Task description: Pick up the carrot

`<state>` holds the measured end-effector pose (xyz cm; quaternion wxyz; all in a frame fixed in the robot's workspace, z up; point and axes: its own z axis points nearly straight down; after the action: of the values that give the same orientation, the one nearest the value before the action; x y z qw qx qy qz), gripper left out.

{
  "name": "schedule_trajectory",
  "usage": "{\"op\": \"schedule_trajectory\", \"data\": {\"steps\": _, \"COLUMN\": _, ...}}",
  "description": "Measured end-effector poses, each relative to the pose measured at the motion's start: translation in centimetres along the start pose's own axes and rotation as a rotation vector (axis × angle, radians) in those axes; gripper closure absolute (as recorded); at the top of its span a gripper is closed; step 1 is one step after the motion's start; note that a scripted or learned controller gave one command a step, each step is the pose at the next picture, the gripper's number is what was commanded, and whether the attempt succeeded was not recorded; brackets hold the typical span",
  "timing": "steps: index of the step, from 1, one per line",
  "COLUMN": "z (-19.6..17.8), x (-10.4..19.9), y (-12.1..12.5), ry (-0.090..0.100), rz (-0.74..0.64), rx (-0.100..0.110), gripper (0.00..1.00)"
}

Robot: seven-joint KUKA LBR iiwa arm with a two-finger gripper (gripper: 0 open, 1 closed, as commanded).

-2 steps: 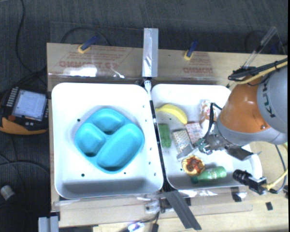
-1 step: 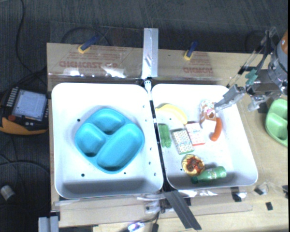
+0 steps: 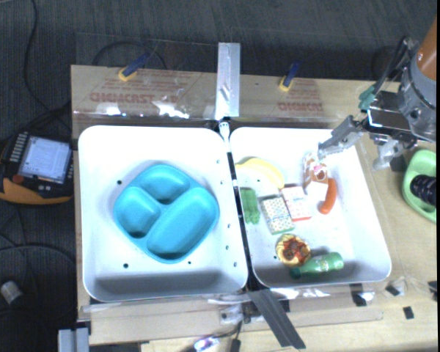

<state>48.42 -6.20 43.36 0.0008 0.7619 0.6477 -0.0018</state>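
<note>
Lying near the right bin's (image 3: 381, 233) right wall, the carrot (image 3: 327, 196) sits below the claw (image 3: 330, 147); grip unclear.

Red lettering runs across the clear plastic sheet (image 3: 150, 94) at the back of the surface (image 3: 337, 97) — mirrored and too blurred to read; nothing else legible.

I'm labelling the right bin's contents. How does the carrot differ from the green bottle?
The carrot is orange; the green bottle is green.
The carrot lies nearly up-and-down in the camera view near the bin's right wall, while the green bottle lies nearly crosswise by the front wall.
The carrot sits close to the gripper; the green bottle is farther from it.
Both lie flat in the right bin.
</note>
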Motion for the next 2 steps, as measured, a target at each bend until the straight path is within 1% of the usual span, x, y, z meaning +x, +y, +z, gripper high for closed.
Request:
{"op": "schedule_trajectory", "data": {"steps": 1, "z": -0.89, "x": -0.12, "y": 0.09, "ry": -0.005, "rz": 0.002, "rx": 0.002, "gripper": 1.0}}
{"op": "schedule_trajectory", "data": {"steps": 2, "z": -0.87, "x": -0.11, "y": 0.09, "ry": -0.004, "rz": 0.003, "rx": 0.002, "gripper": 0.0}}
